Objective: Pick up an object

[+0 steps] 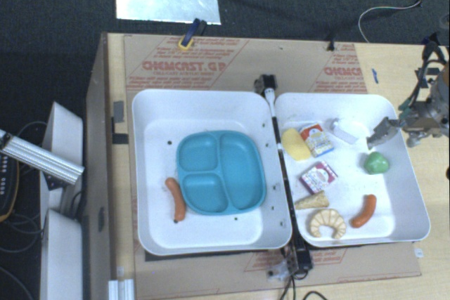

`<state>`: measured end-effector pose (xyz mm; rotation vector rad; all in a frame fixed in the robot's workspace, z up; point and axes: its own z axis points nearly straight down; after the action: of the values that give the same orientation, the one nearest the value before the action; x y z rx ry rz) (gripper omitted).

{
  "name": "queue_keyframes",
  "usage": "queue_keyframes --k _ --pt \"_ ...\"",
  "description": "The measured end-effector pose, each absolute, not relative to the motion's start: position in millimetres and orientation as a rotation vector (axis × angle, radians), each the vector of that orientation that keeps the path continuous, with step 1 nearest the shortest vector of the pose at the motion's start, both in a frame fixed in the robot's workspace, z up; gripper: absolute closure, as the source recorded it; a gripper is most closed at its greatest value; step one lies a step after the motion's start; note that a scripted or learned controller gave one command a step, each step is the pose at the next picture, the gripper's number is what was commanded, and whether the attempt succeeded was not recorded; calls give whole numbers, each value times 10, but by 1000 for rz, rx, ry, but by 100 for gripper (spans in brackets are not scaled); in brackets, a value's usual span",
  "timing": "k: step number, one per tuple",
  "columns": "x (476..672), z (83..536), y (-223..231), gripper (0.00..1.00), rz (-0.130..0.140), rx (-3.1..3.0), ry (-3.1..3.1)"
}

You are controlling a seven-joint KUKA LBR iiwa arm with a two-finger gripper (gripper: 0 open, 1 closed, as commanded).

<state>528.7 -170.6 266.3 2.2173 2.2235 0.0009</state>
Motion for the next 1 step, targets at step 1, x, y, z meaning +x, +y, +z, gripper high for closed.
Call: queue_keyframes --k 1 --pt "5598 1613 -1320 0 -1 2219 2227"
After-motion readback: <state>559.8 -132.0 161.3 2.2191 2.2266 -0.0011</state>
